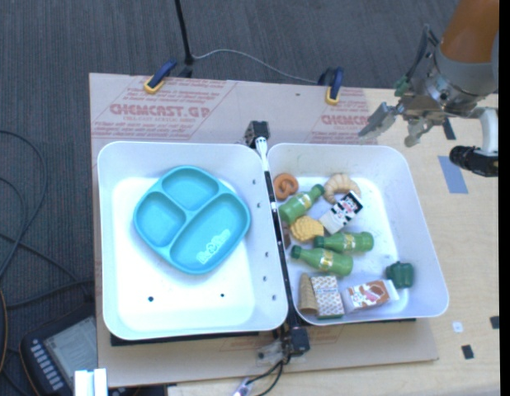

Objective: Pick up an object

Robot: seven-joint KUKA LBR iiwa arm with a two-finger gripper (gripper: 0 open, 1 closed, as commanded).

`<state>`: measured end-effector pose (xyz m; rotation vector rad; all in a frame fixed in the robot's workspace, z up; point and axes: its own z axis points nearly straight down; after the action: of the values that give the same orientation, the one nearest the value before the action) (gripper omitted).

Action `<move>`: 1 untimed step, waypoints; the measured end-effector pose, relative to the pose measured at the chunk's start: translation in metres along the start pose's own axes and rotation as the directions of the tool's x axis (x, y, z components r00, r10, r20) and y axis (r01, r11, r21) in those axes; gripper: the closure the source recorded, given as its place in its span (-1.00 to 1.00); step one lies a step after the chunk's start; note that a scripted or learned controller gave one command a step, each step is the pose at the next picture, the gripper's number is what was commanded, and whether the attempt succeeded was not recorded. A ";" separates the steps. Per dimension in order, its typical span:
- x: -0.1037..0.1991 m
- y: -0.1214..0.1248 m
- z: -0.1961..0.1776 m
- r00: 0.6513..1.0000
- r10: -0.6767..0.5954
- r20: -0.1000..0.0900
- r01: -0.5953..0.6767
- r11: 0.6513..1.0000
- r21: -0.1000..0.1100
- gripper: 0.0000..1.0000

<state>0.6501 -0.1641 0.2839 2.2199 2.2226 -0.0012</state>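
Gripper (pixel 401 127) hangs above the bench just beyond the right bin's (pixel 420 213) far edge, fingers spread apart with nothing between them.

Left bin (pixel 115 246) carries a blue divided plate (pixel 191 219), three compartments.

Right bin, near its left wall: donut (pixel 285 186), green bottles (pixel 299 206) (pixel 344 242) (pixel 323 260), croissant (pixel 342 186), black-and-white carton (pixel 342 213). Near edge: waffle block (pixel 320 294) touching a juice carton (pixel 370 294). Green piece (pixel 399 274) (type unclear) by the right wall.

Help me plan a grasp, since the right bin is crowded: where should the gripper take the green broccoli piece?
Probably from straight above, closing across the broccoli. It sits apart from the other toys near the right bin's right wall, so fingers have room. The gripper hangs above the bin's far edge.
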 end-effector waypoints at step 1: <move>-0.010 0.017 0.134 1.000 0.001 0.000 -0.001 1.000 0.005 -1.00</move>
<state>0.6671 -0.1742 0.1499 2.2231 2.2244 -0.0061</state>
